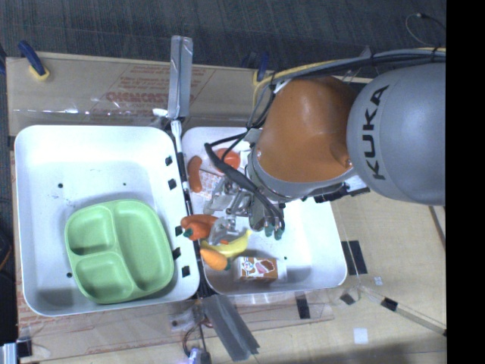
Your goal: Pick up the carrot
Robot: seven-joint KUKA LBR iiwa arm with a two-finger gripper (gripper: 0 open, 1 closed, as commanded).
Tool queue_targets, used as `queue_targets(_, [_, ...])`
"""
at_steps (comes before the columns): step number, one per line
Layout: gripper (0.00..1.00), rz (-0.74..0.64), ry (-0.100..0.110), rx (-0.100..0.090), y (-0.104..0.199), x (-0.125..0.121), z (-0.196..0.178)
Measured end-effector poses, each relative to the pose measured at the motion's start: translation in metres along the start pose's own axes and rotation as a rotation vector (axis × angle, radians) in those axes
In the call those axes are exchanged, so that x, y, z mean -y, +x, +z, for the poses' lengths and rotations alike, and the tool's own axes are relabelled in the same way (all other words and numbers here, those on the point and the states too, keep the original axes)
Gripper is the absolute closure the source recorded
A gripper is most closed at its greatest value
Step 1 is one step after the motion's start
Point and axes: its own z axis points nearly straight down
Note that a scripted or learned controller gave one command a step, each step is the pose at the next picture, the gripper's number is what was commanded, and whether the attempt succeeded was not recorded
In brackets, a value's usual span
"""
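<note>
The carrot [198, 227] lies at the left edge of the right bin [322, 271], long axis roughly left-right, beside the banana [231, 245]. My gripper [227, 220] hovers just right of it; whether it grips anything, I cannot tell.

The carrot [198, 226] looks smooth, slightly glossy plastic, as does the matt green divided plate [117, 250]. The white bins [45, 158] seem smooth plastic; the desk [394, 226] at three o'clock looks like pale wood.

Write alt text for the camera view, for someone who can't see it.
A grey and orange robot arm reaches over the right bin, its hand low among toy foods: a carrot, a banana. The left bin holds a green tray.
</note>
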Motion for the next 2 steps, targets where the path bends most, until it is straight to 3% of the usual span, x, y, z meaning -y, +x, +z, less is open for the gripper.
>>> queue_targets(1, [1.0, -0.003, 0.0, 0.003, -0.001, 0.0, -0.011])
queue_targets(2, [1.0, 0.591, 0.001, -0.004, 0.012, -0.011, -0.006])
